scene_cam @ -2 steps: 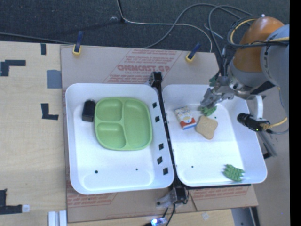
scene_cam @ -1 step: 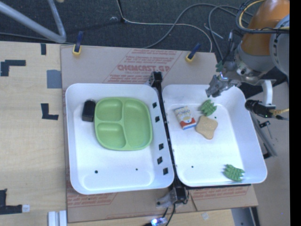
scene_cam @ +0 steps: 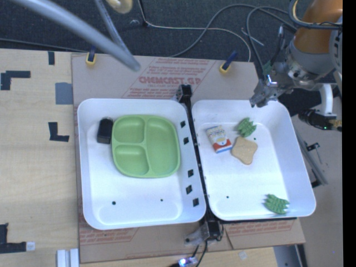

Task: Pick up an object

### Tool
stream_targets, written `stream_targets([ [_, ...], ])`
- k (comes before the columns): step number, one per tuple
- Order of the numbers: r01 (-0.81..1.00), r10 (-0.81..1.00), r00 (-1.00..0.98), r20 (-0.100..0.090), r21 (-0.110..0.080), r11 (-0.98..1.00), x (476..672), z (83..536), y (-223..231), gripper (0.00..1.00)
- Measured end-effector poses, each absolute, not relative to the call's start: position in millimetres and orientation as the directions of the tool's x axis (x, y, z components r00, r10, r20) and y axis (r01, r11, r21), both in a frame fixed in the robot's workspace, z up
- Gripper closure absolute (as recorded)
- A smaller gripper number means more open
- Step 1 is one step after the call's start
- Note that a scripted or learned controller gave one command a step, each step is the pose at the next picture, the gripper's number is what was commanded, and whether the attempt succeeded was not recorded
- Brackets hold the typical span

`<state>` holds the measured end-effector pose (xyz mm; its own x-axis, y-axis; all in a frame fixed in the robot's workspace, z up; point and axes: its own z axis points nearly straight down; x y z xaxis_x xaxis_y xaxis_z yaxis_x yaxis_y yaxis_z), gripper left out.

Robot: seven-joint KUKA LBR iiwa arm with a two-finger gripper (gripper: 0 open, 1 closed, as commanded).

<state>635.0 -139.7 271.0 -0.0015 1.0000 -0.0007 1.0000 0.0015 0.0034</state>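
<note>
Camera view: cardboard [scene_cam: 167,77] lettered "CHEMCAST GP"

Robot lab setup: wooden bench [scene_cam: 33,166] with black tape marks [scene_cam: 55,131], cardboard sheet [scene_cam: 161,77] under two white bins [scene_cam: 89,204], loose cables [scene_cam: 222,21] on dark floor left of the pincer [scene_cam: 259,100], clamps [scene_cam: 91,58] at the cardboard's edge.

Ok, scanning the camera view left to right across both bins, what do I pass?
Black block → green divided plate → small carton → tan slice → end effector over the right bin's far rim → green toy in the near right corner.
</note>
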Motion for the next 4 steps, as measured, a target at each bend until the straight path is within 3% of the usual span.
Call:
stream_targets([
  [2,1.000,1.000,-0.005,0.000,-0.003,0.005,603.1,256.7,-32.7,1.00],
  [3,1.000,1.000,-0.006,0.000,-0.004,0.006,604.9,238.0,22.4,1.00],
  [4,1.000,1.000,-0.004,-0.001,-0.003,0.004,590.5,223.5,75.7,1.00],
])
